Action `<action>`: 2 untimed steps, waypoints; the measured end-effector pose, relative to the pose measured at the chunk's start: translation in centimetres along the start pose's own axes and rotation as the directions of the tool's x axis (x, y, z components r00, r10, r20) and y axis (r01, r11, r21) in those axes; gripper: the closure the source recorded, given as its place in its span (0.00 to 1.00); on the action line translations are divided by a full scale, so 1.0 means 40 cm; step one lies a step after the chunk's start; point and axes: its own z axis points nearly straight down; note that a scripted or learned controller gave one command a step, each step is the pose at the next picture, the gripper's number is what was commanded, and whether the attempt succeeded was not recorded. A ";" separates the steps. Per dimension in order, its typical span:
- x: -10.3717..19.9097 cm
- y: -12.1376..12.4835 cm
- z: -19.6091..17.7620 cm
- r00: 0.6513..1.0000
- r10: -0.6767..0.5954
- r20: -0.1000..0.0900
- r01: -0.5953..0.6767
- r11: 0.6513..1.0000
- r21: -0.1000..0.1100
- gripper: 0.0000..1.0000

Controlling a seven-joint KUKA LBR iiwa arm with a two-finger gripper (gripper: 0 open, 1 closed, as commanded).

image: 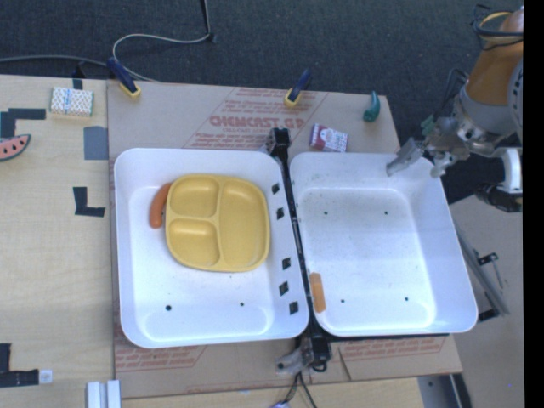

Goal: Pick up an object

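carrot (317, 292): small orange piece, right bin (442, 253), against its left wall near the front corner.
other candidates: yellow plate (218, 223) in left bin (136, 253), an orange sausage (157, 206) tucked at the plate's left edge.
end effector (418, 154): over the right bin's back right rim, raised; two fingers spread a little, nothing between them.
step: approach, no grasp yet, by my read.
next move: likely travel across the bin toward the front left, descend, align fingers across the carrot; the wall leaves tight clearance.
offset: carrot well apart from end effector, diagonally opposite.
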 end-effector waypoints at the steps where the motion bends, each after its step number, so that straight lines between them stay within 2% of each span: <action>1: 0.115 0.000 0.091 1.000 -0.001 -0.001 0.001 1.000 0.001 0.00; 2: 0.247 0.005 0.106 1.000 -0.001 -0.001 0.001 1.000 0.001 0.00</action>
